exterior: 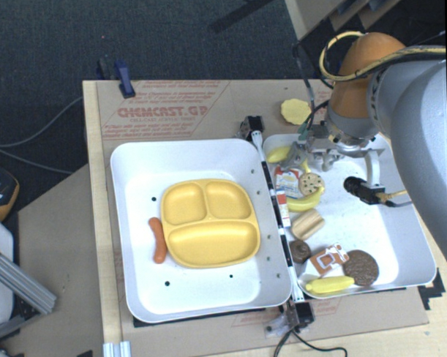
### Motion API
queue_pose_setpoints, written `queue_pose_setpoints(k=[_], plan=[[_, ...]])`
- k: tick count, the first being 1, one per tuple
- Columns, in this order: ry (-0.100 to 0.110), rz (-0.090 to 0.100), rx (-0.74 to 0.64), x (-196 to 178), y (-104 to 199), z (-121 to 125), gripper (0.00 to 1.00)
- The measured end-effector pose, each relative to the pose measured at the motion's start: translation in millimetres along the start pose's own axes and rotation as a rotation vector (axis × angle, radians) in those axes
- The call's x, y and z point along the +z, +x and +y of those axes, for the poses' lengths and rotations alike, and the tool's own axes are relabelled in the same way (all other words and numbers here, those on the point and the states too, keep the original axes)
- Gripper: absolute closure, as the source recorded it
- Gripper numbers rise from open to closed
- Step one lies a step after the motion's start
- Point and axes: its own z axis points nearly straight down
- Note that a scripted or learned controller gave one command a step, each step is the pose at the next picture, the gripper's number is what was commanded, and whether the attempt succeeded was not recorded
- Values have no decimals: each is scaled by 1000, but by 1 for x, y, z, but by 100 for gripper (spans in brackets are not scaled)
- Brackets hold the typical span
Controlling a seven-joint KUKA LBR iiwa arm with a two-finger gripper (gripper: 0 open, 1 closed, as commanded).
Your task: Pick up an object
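Two white bins sit side by side on the bench. Nearest the camera, along the front edge of the right bin (402, 267), a yellow banana-shaped toy (330, 284) lies flat, with a dark brown round cookie (360, 267) just behind it on the right and a small orange-and-white packet (327, 258) touching both. A smaller dark brown disc (300, 250) lies to the left of the packet, close to the wall between the bins. Behind it rests a tan bread roll (307, 224), and behind that a second banana (305, 202) with a chocolate-chip cookie (309, 183) resting at its far side and a red-and-white wrapper (287, 181) just to the left.

In the left bin (129, 214) a yellow divided plate (209, 223) takes up the middle, and an orange sausage (158, 239) lies lengthwise just beside its left edge.

Farther back in the right bin, the gripper (315, 153) hangs low over the far left corner, above a yellowish piece (279, 154) and close to the chocolate-chip cookie. Whether its jaws are parted or closed cannot be told, and nothing is visibly held. Beyond the bins, a pale yellow lump (295, 111) lies on the bench board (170, 110).
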Motion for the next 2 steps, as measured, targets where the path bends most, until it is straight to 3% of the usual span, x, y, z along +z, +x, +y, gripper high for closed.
queue_pose_setpoints(k=[1, 2], plan=[[-23, 3, 9, -2, -25, -60, 0], [-18, 4, 8, 1, -45, -130, 0]])
